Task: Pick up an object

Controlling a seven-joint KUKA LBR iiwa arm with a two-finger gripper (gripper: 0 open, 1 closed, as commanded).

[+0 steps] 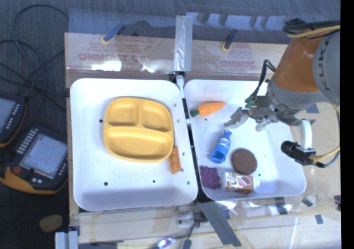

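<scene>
While the grey arm reaches in from the right, we see its claw (247, 120) hanging over the right bin (287, 184) with both fingers spread wide, nothing between them. One fingertip (229, 123) sits just above a blue bottle (220, 148), which lies tilted near the bin's middle. Near it we find a carrot (210, 108), a brown cookie (243, 160), a purple piece (209, 176) and a small packet (239, 182). A yellow divided tray (138, 128) rests in the left bin (88, 187).
</scene>
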